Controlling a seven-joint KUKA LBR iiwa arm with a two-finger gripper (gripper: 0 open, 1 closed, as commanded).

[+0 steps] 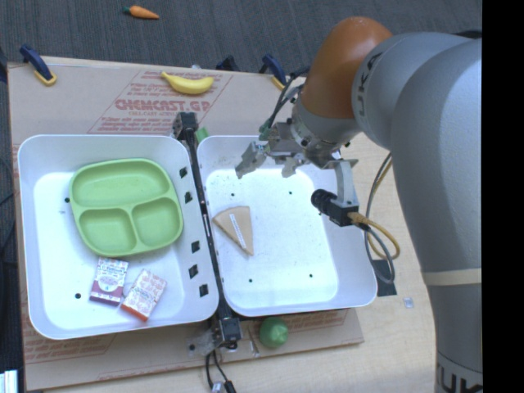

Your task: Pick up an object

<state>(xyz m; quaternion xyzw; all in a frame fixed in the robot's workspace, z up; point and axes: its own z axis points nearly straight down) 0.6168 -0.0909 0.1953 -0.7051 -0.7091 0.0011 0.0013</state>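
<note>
Dark grey carpet (98, 23) surrounds the desk, and a small carrot (143, 11) lies on it at upper left. Brown cardboard (90, 97) covers the desk under two white bins set side by side. A banana (188, 81) rests on the cardboard behind the bins, and a green ball (274, 332) sits on it just in front of the right bin.

The left bin (33, 244) holds a green divided plate (125, 204) and, nearer its front edge, two small packets (128, 287) lying side by side.

The right bin (352, 277) holds one tan wedge (235, 228), lying flat toward the bin's left side, close to the divider between the bins.

The arm (393, 80) reaches in from the right. Its end effector (268, 161) hangs over the rear part of the right bin, with two fingers (248, 160) spread apart and nothing between them. The wedge lies apart from the fingers, nearer the front of the bin.
</note>
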